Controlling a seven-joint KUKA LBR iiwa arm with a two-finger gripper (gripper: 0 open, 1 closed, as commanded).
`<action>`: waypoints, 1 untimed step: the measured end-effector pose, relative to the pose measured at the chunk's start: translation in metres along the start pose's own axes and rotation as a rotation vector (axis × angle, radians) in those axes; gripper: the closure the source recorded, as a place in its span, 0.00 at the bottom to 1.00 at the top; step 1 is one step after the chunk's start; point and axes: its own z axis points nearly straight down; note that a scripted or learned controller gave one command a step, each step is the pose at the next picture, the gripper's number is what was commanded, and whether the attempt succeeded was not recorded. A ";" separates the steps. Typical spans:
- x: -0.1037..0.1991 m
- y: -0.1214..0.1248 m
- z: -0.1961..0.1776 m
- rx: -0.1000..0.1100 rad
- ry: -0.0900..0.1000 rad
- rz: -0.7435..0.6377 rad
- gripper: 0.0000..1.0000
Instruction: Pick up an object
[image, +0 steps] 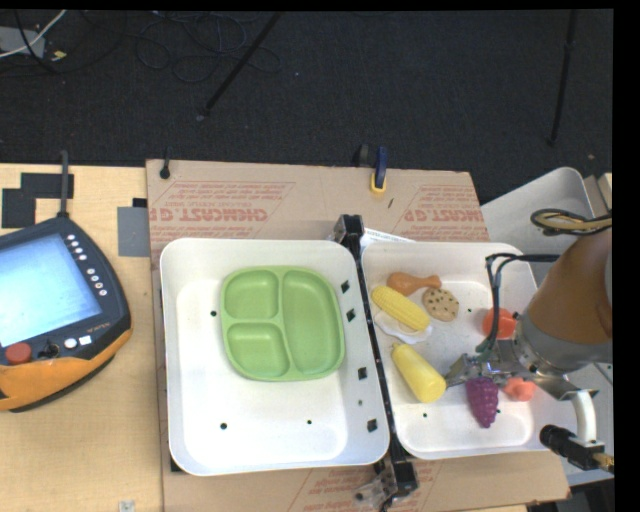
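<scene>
The gripper (478, 370) sat low in the right bin (440, 440), just above the purple grapes (483, 400); whether it was apart or together could not be told. The grapes lay near the bin's front wall, close beside a yellow block (418, 372) and a small orange piece (520, 388). A descent slightly off could nudge the grapes aside or catch a neighbour instead. The front wall left little room; open floor lay left, towards the corn (400, 308).
</scene>
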 end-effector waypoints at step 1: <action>0.000 -0.001 0.012 0.003 -0.009 0.009 0.00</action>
